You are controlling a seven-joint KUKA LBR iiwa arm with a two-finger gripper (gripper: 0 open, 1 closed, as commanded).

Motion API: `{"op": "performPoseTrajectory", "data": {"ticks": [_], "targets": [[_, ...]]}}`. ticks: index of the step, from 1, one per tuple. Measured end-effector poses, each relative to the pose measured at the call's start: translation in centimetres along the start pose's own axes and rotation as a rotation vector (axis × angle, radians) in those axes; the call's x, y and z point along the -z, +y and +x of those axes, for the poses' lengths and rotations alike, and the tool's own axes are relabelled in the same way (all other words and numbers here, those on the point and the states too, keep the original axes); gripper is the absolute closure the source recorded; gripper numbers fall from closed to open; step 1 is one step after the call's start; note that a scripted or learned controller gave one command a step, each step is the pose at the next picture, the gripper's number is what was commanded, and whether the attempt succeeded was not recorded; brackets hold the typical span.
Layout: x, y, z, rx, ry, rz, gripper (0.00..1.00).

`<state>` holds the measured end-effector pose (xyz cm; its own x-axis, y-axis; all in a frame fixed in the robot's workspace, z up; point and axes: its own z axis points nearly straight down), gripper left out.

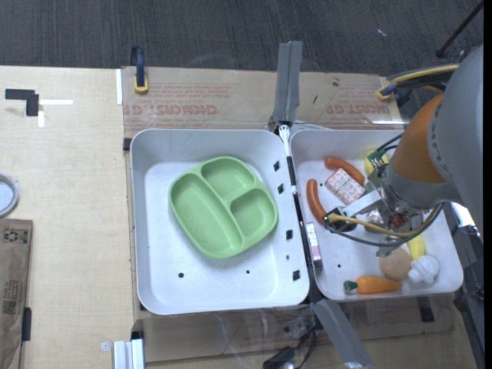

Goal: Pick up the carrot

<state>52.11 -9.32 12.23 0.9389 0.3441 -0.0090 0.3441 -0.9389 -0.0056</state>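
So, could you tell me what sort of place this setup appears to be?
Probably a robot test bench in a lab: two white bins, left and right, a robot arm over toy food such as the carrot, and a green plate.

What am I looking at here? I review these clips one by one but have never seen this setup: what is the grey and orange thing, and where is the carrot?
One camera looks down at a slant on a bench with two shallow white bins. The grey shape with the orange band is a robot arm reaching in from the picture's right; it hangs over the right bin. Its gripper end sits under cables, so what it is doing cannot be made out. The left bin holds a green divided plate. The right bin holds toy food: two sausages, a small red and white packet, a tan rounded piece, something white, and the carrot, lying near the bin's front edge, apart from the arm.
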Motion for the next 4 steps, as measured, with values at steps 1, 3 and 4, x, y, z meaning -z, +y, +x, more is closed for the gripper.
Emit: {"op": "performPoseTrajectory", "data": {"ticks": [1, 3, 4], "targets": [[0.6, 0.1, -0.1, -0.002, -0.007, 0.004, 1.00], [21.4, 8.0, -7.7, 0.293, 0.001, -0.004, 1.00], [18.3, 8.5, -7.9, 0.788, 0.001, -0.002, 1.00]]}}
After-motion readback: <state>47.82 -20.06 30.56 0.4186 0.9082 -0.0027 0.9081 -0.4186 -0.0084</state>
